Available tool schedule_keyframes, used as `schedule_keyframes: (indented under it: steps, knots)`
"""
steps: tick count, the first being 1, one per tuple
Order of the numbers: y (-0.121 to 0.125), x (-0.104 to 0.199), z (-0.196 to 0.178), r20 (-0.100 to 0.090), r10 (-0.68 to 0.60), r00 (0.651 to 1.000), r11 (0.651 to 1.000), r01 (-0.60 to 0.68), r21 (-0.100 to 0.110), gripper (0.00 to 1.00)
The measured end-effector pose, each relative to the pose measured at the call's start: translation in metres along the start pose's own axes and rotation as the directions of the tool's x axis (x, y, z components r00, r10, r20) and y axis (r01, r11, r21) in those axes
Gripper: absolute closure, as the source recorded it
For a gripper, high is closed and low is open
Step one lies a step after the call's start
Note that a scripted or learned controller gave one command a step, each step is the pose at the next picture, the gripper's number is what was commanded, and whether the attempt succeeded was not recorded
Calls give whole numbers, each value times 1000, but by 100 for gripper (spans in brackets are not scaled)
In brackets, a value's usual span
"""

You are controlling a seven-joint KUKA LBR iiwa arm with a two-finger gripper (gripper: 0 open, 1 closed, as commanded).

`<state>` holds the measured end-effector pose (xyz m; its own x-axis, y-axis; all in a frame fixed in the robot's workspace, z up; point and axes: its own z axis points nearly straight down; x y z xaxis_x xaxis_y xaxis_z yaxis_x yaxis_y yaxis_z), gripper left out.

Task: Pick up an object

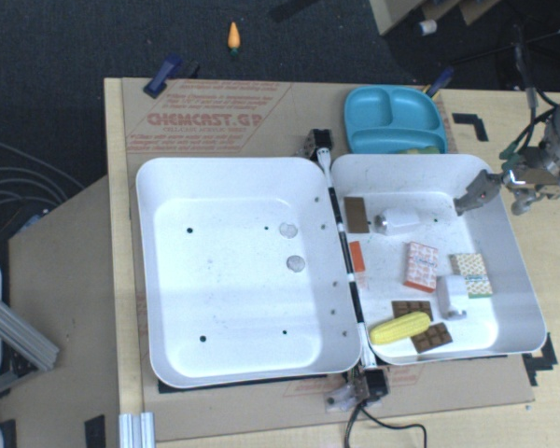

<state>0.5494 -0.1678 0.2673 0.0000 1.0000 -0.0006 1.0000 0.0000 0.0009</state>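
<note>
The right bin (509, 250) holds several small items: a brown card (356, 215), a white bottle lying flat (397, 220), a red-orange block (357, 255), a checked pink packet (421, 265), a pastel packet (471, 273), a white piece (451, 297), a yellow corn cob (399, 327) and chocolate bars (432, 337). My gripper (499, 194) hangs over the bin's far right corner. It is open, with nothing between its fingers, to the right of the bottle and apart from every item.
The left bin (168, 250) holds two small clear discs (288, 231). A blue divided tray (395, 119) sits behind the right bin. A blue clip (161, 77) lies at the board's far left corner, and a small orange carrot (233, 35) lies on the dark floor.
</note>
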Motion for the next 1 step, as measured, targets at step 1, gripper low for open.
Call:
schedule_keyframes:
  steps: [1]
  knots:
    - [-14,61,106,-2,-1,1000,1000,1,3,0]
